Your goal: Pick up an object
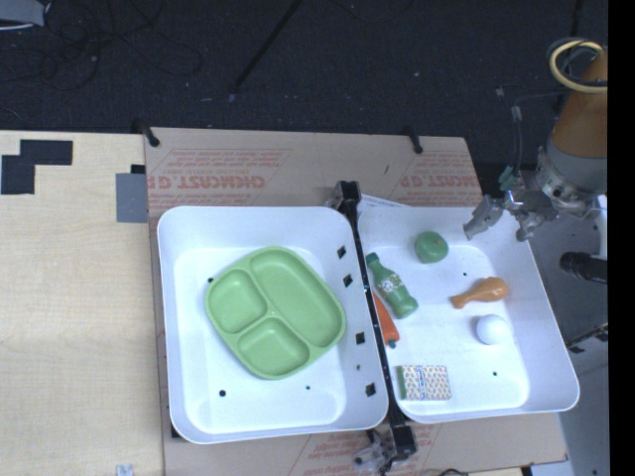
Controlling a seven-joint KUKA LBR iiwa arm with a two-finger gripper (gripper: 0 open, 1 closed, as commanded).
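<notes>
Two shallow white bins sit side by side on the tabletop (69, 296), on a sheet of brown cardboard (298, 167) printed with red lettering. From where I stand, the left bin (189, 228) carries one thing, a light green plate (275, 311) split into three compartments, lying flat near the middle and turned at a slant. Moving right, past the dark divider where the bins meet, the right bin (551, 390) holds the smaller pieces. An orange carrot (387, 323) lies along its left wall, touching the lower end of a green bottle (391, 286) that rests on its side, tilted. Below them, near the front edge, is a small patterned packet (425, 382), flat and apart from the rest. Further along sits a round green object (431, 247) toward the back of the bin, then an orange drumstick-shaped toy (480, 292), and just beneath it a white ball (490, 329). At the far right the pincer (506, 221) hangs over the bin's back right corner with its fingers spread apart and nothing between them, well clear of the round green object.
</notes>
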